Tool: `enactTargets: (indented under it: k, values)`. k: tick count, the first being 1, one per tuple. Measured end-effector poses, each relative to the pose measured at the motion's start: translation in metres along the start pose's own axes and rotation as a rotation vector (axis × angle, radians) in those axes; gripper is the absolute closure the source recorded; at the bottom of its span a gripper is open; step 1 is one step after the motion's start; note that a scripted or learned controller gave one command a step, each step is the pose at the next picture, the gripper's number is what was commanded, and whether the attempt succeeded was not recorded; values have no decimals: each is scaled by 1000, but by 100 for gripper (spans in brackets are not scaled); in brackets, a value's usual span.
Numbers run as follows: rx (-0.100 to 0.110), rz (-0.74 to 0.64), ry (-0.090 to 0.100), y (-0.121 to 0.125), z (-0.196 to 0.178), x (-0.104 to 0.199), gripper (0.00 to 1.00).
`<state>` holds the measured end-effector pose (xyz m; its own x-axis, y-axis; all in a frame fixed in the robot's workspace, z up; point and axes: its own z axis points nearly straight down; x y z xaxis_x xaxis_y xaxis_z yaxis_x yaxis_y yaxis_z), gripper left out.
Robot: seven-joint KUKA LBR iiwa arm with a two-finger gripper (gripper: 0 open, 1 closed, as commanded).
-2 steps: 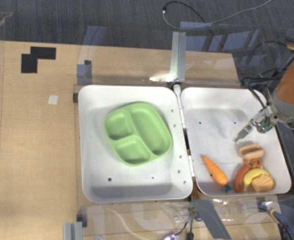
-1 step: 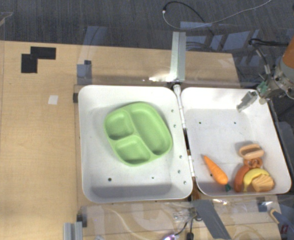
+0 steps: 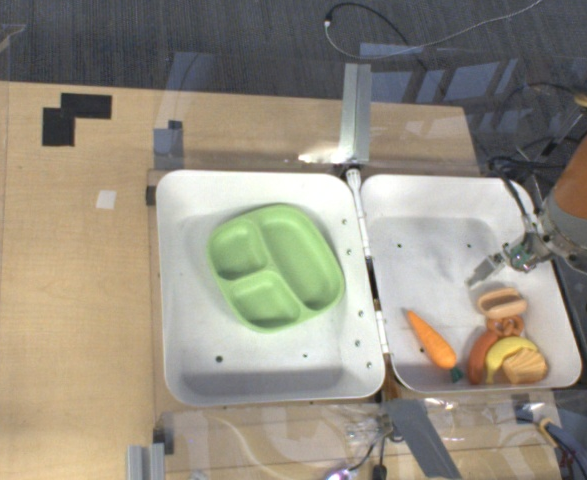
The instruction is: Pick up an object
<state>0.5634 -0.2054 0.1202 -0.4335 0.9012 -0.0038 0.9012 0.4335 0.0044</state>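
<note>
Wooden bench with two white bins side by side, grey carpet behind. Left bin [image 3: 173, 298] just has a green divided plate [image 3: 273, 265] sitting in it. Right bin [image 3: 423, 208] has the toy food piled at its 5 o'clock corner: hot dog [image 3: 501, 301], carrot [image 3: 431, 340], banana [image 3: 508, 351], plus a couple more bits I can't make out. The gripper [image 3: 486, 268] comes in from 3 o'clock, jaws spread apart with nothing between them, and the hot dog lies just beside it at its 5 o'clock, not touching.
</note>
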Motion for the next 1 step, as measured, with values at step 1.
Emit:
enactTargets:
  k: [1]
  values:
    - [-1, 186, -1, 66, -32, -29, 0]
